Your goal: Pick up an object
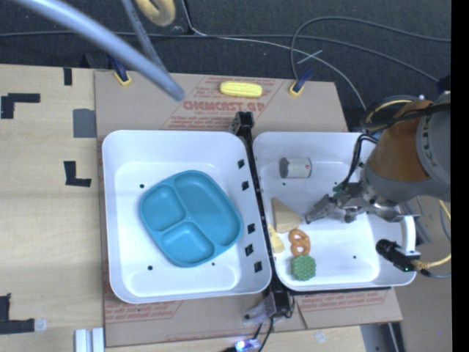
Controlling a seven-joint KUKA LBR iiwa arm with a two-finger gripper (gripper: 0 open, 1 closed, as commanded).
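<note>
hand [316, 213] was seen low in right bin [344, 279], finger state not discernible | grey cylinder [296, 168] was found near bin's far wall, long axis left-right | wedge [285, 215] was seen just left of hand

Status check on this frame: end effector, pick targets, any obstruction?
End effector low in right white bin, nothing seen between fingers. Nearest: pale yellow wedge, brown pretzel, green bumpy ball. Grey cylinder apart, behind.

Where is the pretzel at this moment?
The pretzel lies in the right bin, near its front left part, just above the green ball and below the cheese wedge.
</note>
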